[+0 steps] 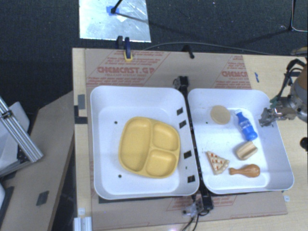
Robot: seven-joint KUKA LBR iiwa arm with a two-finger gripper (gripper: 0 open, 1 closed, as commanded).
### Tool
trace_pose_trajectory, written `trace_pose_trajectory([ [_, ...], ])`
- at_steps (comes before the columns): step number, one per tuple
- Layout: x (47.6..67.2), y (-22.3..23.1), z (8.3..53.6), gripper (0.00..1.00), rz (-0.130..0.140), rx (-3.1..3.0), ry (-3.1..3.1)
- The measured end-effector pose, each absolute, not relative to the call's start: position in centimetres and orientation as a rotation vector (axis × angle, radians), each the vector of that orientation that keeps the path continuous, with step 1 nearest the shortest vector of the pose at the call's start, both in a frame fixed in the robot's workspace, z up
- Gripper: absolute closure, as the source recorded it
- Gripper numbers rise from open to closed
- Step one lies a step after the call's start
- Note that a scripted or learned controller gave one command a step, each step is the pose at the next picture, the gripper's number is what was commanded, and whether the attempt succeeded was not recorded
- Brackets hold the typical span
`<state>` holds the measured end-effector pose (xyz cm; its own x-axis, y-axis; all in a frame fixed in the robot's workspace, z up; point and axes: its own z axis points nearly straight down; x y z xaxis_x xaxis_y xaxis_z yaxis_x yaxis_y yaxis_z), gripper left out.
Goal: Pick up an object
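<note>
The right bin (274, 143) holds a round tan cookie (221, 114), a blue bottle (246, 125), a tan bread roll (246, 150), a pizza slice (217, 162) and a brown drumstick (245, 170). My gripper (268, 117) hangs at the right bin's right rim, just right of the blue bottle and apart from it. Nothing shows in its grasp. The arm's wrist (293, 105) reaches in from the right edge.
The left bin (103, 129) holds a yellow divided plate (147, 147). A black divider with clips (188, 129) runs between the bins. A shiny metal sheet (114, 12) lies beyond the bench, and an aluminium rail (19, 134) stands at the left.
</note>
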<state>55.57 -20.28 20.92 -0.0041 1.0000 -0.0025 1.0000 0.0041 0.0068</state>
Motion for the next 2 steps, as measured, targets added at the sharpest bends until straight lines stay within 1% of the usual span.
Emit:
trace_pose_trajectory([
  [1,57.5,-14.1,20.9,1.00,0.006,2.208,2.233],
  [2,58.7,-8.7,22.2,1.00,0.006,2.208,2.232],
])
